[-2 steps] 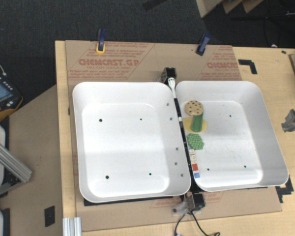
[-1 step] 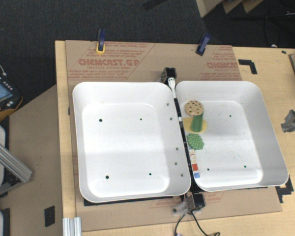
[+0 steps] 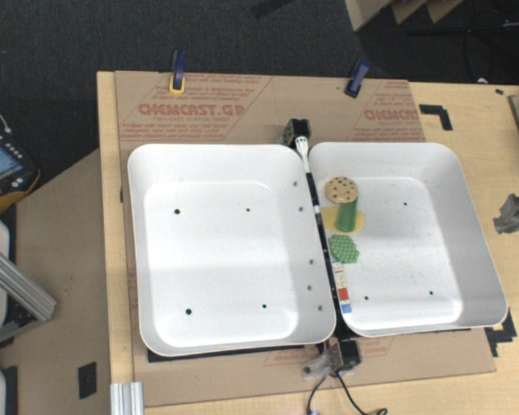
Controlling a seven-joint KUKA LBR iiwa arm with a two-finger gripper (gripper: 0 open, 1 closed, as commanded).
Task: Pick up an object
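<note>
In the right bin [image 3: 432, 232], 5 small things lie in a line close to its left wall, next to the black divider between the 2 bins. At the top of the line is a tan round disc [image 3: 340, 188] with small holes. Just below it, a green cylinder [image 3: 347, 213] rests on a flat yellow piece [image 3: 331, 220]. Below these is a green textured disc [image 3: 344, 250], and then a narrow white strip [image 3: 341, 289] with a red mark and a blue mark, which lies along the wall. The left bin [image 3: 216, 240] stands beside it on the counter [image 3: 112, 232].

At the right edge, outside the right bin's rim, there is a small grey part, possibly the hand [image 3: 510, 213]. It is well apart from the 5 things and touches none of them. I cannot tell if it is open or closed.
</note>
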